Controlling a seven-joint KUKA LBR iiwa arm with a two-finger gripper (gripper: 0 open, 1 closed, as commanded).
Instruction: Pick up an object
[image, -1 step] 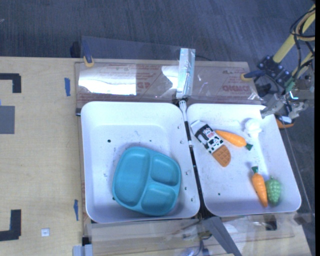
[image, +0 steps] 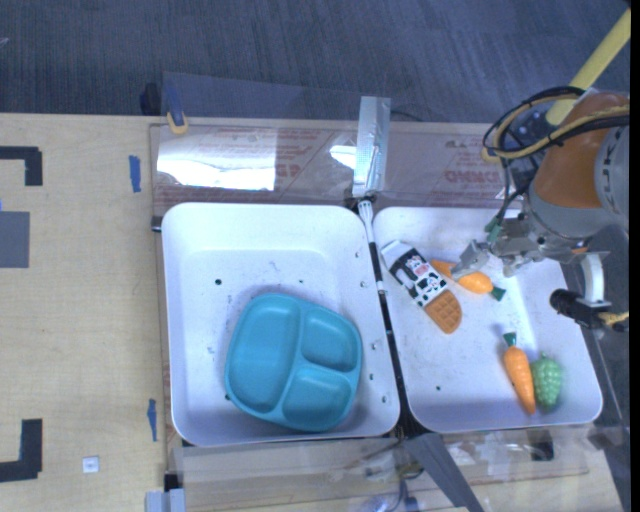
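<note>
Grey arm: reaches in from three o'clock, orange band above the wrist, its hand (image: 497, 250) hanging low over the upper part of the right bin (image: 570, 405).
Hand state: cannot tell; the wrist and its brackets hide the tips from where I stand.
Nearest thing: small orange piece (image: 476, 283), lying on the bin floor just at six o'clock of the hand, close enough that I cannot tell whether they touch.
Other things in the right bin: black-and-white carton (image: 418, 274) tilted at nine o'clock of the orange piece; waffle-patterned orange piece (image: 446, 312) touching the carton's lower end; toy carrot (image: 518, 374) and green knobbly toy (image: 546, 382) side by side towards five o'clock, well apart from the hand.
Left bin (image: 200, 235): holds a blue divided tray (image: 294, 360) lying flat towards its six o'clock side, far from the arm.
Done so far: by my reckoning, the approach only; the hand is over a candidate, and everything I can see lies flat on a bin floor.
Left to do: the grasp itself and the lift clear of the bin.
Progress: early, I judge; no pick is shown.
</note>
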